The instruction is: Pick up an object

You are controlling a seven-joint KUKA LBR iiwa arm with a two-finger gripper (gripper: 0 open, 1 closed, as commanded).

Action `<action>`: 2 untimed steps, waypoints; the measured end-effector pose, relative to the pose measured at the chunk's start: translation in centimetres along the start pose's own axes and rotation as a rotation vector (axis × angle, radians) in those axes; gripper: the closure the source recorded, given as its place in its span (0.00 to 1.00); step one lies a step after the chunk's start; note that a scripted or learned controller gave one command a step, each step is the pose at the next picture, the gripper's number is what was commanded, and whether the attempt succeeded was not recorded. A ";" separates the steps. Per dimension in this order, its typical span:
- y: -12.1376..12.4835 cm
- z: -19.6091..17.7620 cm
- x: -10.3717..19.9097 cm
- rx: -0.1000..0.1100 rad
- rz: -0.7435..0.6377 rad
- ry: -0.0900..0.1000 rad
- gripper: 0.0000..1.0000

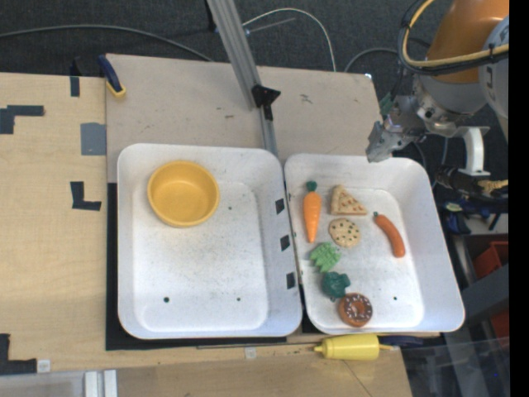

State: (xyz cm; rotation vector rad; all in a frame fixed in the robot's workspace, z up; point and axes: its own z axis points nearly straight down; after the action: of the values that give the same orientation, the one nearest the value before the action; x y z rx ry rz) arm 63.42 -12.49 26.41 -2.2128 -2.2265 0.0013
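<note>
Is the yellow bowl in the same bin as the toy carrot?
No, the yellow bowl sits in the left bin, while the toy carrot lies in the right bin with the other toy food.

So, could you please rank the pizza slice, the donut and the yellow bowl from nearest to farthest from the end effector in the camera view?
End effector is above the right bin's far edge.
1. Pizza slice, far part of the right bin.
2. Donut, near edge of the right bin.
3. Yellow bowl, left bin.
</note>
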 end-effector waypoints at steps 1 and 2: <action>1.3 1.2 5.2 0.000 0.000 0.000 1.00; 1.0 0.9 10.6 -0.001 -0.001 0.001 1.00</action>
State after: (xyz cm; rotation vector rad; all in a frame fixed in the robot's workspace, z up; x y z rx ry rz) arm 64.38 -1.84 25.48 -2.2121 -2.2274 -0.0002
